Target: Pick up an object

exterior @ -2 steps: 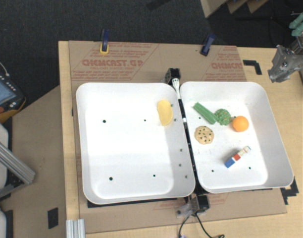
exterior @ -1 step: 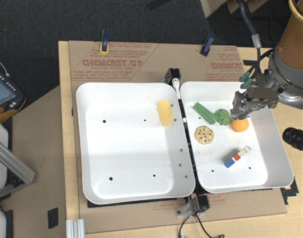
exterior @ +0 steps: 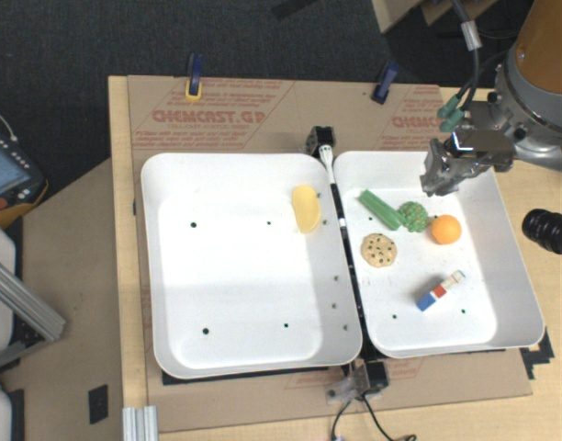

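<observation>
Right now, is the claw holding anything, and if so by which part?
Nothing is held. The claw hangs above the right bin's far edge, with nothing between its fingers; the nearest things, the broccoli and orange, lie in the bin.

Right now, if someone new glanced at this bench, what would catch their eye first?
Probably the bright orange ball in the right bin, beside the green broccoli piece, with the gripper hanging just above them. Next, the lone yellow object against the left bin's right wall.
</observation>
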`<state>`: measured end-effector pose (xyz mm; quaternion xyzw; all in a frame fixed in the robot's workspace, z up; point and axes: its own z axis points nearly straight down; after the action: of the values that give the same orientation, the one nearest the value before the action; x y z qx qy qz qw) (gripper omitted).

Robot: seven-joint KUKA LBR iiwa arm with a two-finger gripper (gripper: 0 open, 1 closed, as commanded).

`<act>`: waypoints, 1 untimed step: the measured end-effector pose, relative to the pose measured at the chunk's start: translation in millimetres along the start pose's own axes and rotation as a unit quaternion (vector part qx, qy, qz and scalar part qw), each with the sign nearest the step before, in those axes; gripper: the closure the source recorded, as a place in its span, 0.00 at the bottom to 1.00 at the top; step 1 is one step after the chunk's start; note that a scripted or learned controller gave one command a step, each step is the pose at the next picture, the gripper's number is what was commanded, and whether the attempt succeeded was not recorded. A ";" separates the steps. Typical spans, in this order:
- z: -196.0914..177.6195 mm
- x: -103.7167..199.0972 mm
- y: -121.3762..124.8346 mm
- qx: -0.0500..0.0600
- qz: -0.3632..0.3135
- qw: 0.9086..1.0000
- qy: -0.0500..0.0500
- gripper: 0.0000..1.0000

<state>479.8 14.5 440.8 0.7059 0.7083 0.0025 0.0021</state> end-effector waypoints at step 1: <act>54.0 1.0 15.6 0.006 0.002 1.000 -0.001 1.00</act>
<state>495.7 15.6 386.9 0.7074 0.7068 -0.0024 -0.0021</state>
